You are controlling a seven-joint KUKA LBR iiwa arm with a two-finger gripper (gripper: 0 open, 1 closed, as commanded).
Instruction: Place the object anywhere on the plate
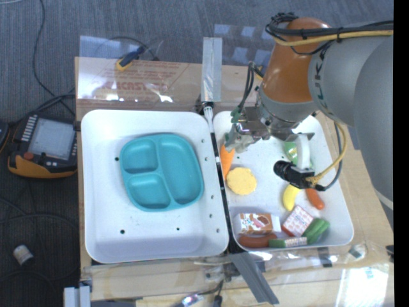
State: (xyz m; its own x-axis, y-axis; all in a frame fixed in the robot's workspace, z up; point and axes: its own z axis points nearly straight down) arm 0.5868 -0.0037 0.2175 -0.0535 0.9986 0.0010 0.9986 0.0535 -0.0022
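Past the snack packets (276, 224), hovering over the carrot (227, 160) — gripper (238, 135) state hard to tell — best pinched mid-body, then carried to the plate (160, 171).

The plate (160, 171) appears to be smooth teal plastic with a soft satin sheen. Both bins, left (102, 229) and right (335, 226), look like smooth white plastic, lightly glossy. The tabletop (144, 82) reads as matt brown board, partly covered by clear reflective film. The floor (64, 18) is dark grey carpet with a rough, ribbed texture. The arm's wrist band (291, 75) is glossy orange; the adjoining arm casing (367, 82) is smooth matt grey. The end effector (239, 133) looks like bare and dark metal parts. The yellow disc (242, 181) has a matt, slightly grainy surface. The small carton (259, 222) looks like printed glossy card.
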